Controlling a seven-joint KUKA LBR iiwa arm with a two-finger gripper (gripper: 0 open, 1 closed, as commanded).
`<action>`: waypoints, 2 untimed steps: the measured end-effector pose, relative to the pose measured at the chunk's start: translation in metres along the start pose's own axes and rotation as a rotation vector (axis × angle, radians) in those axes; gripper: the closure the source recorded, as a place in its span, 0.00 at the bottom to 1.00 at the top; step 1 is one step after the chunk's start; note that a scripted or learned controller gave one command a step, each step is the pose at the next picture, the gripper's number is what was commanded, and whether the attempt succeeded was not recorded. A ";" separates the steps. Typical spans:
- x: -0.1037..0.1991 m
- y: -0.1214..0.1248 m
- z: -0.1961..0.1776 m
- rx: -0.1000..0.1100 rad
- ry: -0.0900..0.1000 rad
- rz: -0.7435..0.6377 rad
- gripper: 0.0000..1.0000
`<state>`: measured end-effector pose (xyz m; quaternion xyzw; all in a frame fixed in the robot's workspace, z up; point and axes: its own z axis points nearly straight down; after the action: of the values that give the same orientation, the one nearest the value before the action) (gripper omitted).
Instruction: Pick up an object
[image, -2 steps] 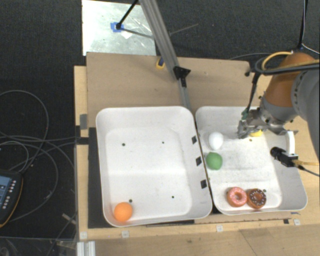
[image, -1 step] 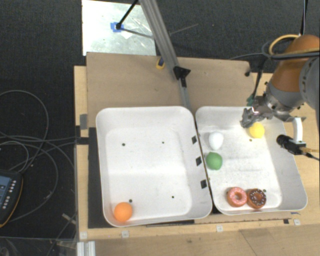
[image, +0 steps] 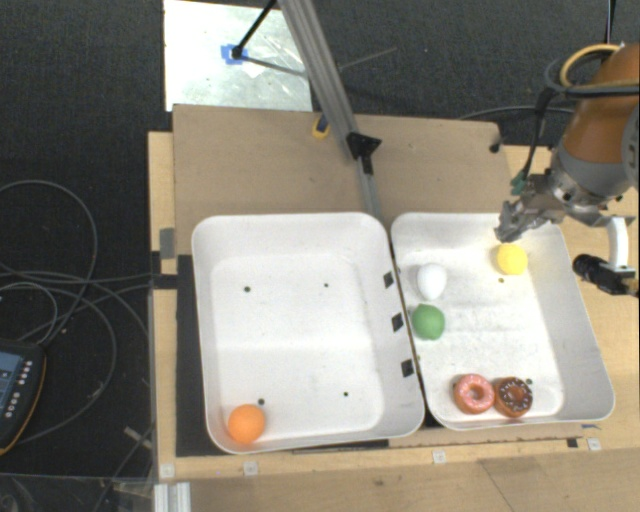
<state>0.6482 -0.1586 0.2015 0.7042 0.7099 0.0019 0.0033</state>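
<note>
The gripper (image: 509, 232) hung over the right bin (image: 590, 345) near that bin's 1 o'clock corner, its tip just above the lemon (image: 512, 260). Whether it was released or clenched could not be told from this angle, and nothing showed between its tips. The lemon lay on the bin floor, just at 6 o'clock of the gripper. A white egg (image: 431, 281) sat at 9 o'clock of the lemon, with a green ball (image: 428, 322) just below it. A pink donut (image: 473, 394) and a brown donut (image: 514, 397) lay touching near the bin's 6 o'clock edge. An orange (image: 245, 424) rested in the left bin (image: 290, 232) at its 7 o'clock corner.
</note>
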 end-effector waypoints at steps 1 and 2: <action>-0.001 0.002 -0.055 -0.001 0.000 0.000 1.00; 0.051 0.005 -0.054 0.005 0.003 -0.004 1.00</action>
<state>0.6520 -0.1071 0.2558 0.7030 0.7112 0.0011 0.0003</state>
